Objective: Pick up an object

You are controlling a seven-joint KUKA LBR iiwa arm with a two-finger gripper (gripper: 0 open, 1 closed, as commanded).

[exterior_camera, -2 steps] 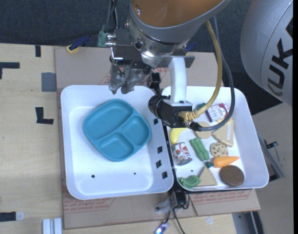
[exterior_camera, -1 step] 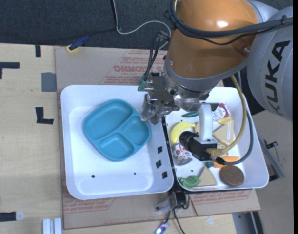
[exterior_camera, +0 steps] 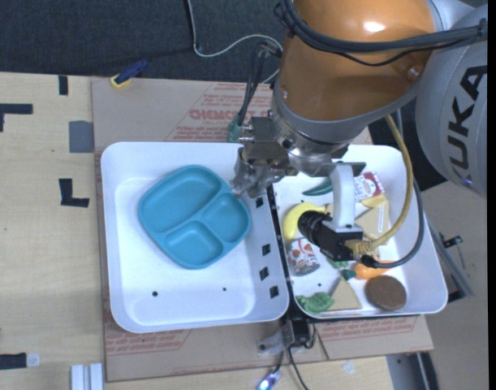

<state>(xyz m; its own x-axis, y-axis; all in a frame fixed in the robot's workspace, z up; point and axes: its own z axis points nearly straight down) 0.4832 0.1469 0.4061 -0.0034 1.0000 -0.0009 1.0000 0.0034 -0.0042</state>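
A blue three-compartment plate (exterior_camera: 196,215) lies flat in the left white bin (exterior_camera: 134,299). My gripper (exterior_camera: 249,179) hangs under the big orange wrist band, right above the plate's upper right rim and close to the divider between the two bins. Nothing is visibly held in it. The right bin (exterior_camera: 422,299) holds several small toy foods: a yellow banana (exterior_camera: 295,218), a brown round cookie (exterior_camera: 386,292), a green leafy piece (exterior_camera: 317,302), a small printed can (exterior_camera: 304,256) and an orange carrot-like piece (exterior_camera: 366,271). The arm hides part of that bin.
A black cable unit (exterior_camera: 333,238) with a yellow cable loops over the right bin's middle. Both bins rest on a cardboard sheet (exterior_camera: 174,112) on the wooden bench. A blue-yellow clip (exterior_camera: 129,72) lies at the back left.
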